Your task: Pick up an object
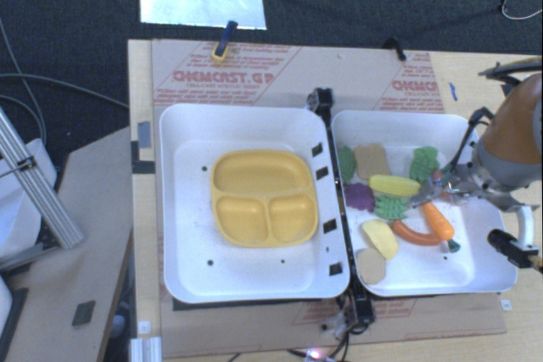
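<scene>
Beige disc (370,265) sits at right bin's (488,267) near edge, yellow wedge (381,237) just behind it. My gripper (435,188) is low over the toy food pile, above the carrot (438,220) and red sausage (413,233), beside the corn (393,186). Can't tell if my fingers are spread or closed. Yellow tray (263,197) lies in left bin (191,267).

We find the two white bins (254,119) of smooth plastic, faintly glossy; the yellow tray (263,197) at centre frame looks matt plastic; the toy foods (399,212) at right appear smooth, lightly shiny plastic; the bench sheet (280,72) reads as printed brown paper or card; the floor (68,4) at upper left looks rough dark carpet; the arm (513,136) shows glossy orange casing.
</scene>
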